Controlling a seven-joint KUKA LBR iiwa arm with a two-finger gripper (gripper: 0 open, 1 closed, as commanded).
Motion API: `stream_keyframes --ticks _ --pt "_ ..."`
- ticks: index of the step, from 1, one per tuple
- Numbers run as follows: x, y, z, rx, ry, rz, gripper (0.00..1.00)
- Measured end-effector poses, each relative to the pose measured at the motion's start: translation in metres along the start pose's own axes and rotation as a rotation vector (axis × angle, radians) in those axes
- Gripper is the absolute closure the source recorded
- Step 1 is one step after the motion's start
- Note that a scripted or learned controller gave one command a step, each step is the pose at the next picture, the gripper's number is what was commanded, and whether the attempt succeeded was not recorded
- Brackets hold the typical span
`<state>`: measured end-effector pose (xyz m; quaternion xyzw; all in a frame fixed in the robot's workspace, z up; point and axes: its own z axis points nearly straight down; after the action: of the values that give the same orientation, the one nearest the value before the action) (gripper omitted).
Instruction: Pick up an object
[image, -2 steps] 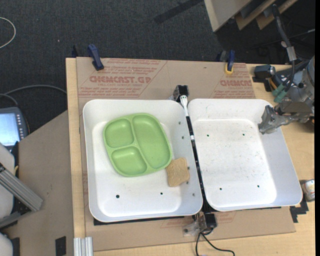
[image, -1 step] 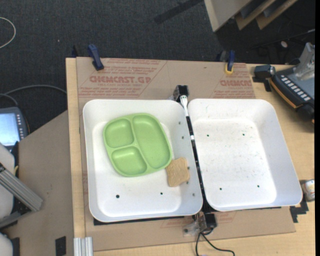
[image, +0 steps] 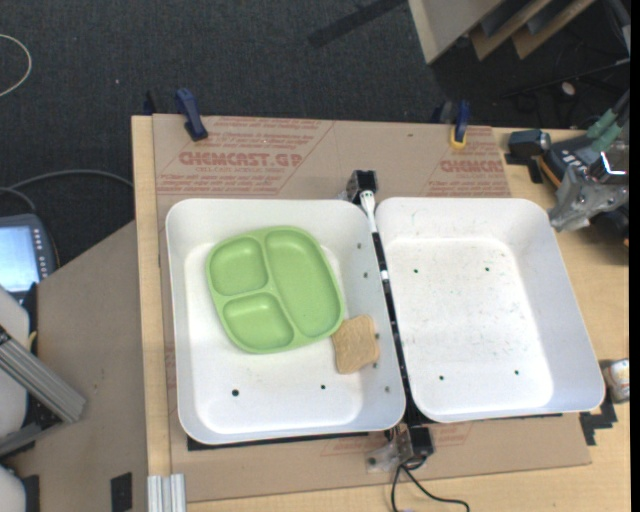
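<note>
Two things wait in your left bin (image: 190, 300): green plate (image: 275, 290), tan sponge (image: 355, 344).
Tool (image: 590, 190) sits far right, its state I cannot tell; next, reach over the sponge.

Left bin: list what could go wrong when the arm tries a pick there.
1. The tan sponge-like piece lies against the green divided plate and near the left bin wall by the divider, so the fingers may have little room and might nudge the plate.
2. The plate is wide and shallow; a two-finger grasp would likely need its rim and may slip.
3. The gripper sits beyond the right bin, so it has a long reach.
</note>
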<state>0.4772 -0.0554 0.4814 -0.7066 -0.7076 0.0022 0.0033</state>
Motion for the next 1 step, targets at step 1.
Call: stream_keyframes --ticks 1 --pt "-0.0796 0.0184 -0.0571 -0.017 -0.006 0.007 1.0"
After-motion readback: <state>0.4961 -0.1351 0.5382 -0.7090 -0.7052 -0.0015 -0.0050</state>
